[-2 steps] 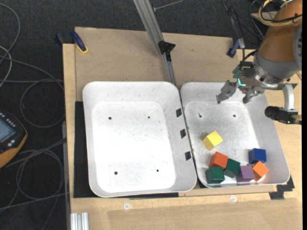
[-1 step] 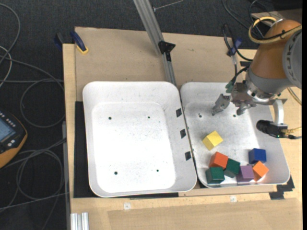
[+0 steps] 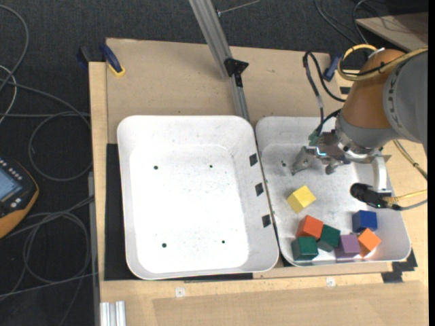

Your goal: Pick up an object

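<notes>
Tool [image 3: 314,163] open, holding nothing; right bin [image 3: 272,136]: seven blocks: two orange, two green, yellow, blue, purple.

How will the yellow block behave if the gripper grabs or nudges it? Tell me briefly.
The yellow block looks like a small rigid cube, so it should stay stiff between the fingers and is probably light. Its flat faces make it more likely to slide on the smooth right bin than roll. It lies apart from the other blocks, below the gripper, so a push should not disturb them.
</notes>
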`<state>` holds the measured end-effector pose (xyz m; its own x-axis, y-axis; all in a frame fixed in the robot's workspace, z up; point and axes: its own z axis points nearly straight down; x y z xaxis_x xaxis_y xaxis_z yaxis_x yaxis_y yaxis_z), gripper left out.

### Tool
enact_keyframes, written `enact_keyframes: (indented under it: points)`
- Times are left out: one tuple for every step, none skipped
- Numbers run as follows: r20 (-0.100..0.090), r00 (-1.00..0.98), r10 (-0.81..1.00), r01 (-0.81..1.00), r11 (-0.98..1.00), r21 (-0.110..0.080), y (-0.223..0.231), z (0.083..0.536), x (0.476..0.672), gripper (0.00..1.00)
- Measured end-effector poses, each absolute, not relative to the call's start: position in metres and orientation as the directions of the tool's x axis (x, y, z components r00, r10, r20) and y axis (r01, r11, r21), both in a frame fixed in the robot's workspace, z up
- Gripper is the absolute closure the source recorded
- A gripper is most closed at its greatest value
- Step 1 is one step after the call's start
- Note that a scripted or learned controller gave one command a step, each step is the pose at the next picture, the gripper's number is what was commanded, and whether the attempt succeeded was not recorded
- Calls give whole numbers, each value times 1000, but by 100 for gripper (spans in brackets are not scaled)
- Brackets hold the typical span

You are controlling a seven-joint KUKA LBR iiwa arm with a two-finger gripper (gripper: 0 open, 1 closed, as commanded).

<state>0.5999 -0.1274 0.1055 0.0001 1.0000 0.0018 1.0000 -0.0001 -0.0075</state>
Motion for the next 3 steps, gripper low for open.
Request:
enact_keyframes:
  points:
    - [1,0,1000,1000,0,2,-127,121,603,100]
    - [-2,1,1000,1000,-1,7,-134,174,596,100]
    - [-2,-3,1000,1000,3,9,-125,235,599,100]
